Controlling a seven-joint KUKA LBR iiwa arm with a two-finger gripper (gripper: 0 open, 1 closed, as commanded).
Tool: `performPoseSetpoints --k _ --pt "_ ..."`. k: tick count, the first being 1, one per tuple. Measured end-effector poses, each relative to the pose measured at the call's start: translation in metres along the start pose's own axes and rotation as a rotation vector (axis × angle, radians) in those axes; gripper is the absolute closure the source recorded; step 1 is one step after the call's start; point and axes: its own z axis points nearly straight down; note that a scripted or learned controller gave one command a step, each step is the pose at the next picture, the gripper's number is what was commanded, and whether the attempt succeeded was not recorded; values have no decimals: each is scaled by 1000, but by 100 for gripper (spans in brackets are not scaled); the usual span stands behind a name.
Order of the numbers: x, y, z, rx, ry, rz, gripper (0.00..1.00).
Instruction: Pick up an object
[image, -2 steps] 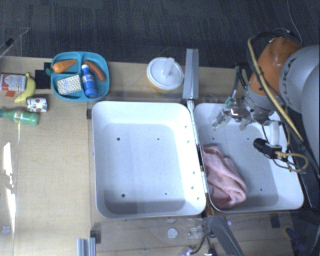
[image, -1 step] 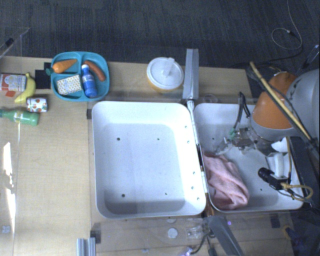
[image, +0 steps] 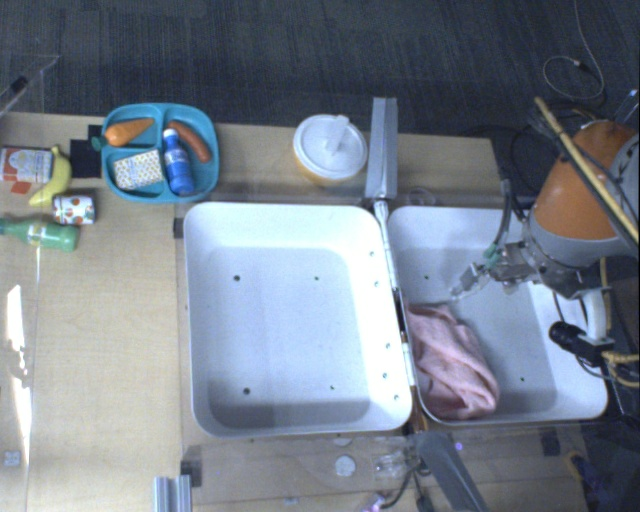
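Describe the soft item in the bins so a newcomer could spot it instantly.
Look at the right bin, nearest the arm. Against that bin's left wall, toward the front corner, lies a crumpled pink cloth. It is the one soft, coloured thing against white plastic.

A crumpled pink cloth (image: 452, 362), soft and bunched into an elongated heap, lies in the lower left part of the right white bin (image: 560, 392), against its left wall, lower right of frame.
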Motion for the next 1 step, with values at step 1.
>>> performPoseSetpoints --k 1 --pt "26 -27 49 -5 -1 -139 0"
